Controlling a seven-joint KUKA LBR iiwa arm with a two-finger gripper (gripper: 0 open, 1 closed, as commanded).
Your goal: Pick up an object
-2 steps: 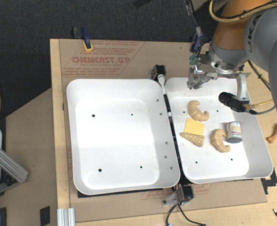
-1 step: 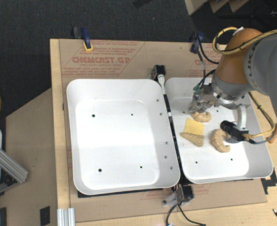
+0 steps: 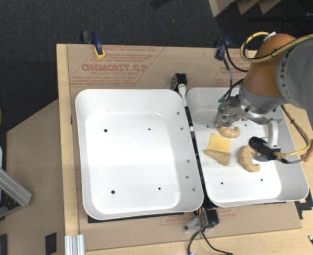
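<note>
The gripper (image 3: 229, 116) hangs low over a tan lump (image 3: 229, 131) in the right bin (image 3: 262, 193), near its far edge.

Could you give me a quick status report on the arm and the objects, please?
Gripper low over right bin, above tan piece. Yellow wedge and pale chunk lie loose nearby. Nothing seen held.

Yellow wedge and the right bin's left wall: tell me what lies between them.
Nothing. The camera view shows bare white bin floor between the yellow wedge and the right bin's left wall.
</note>
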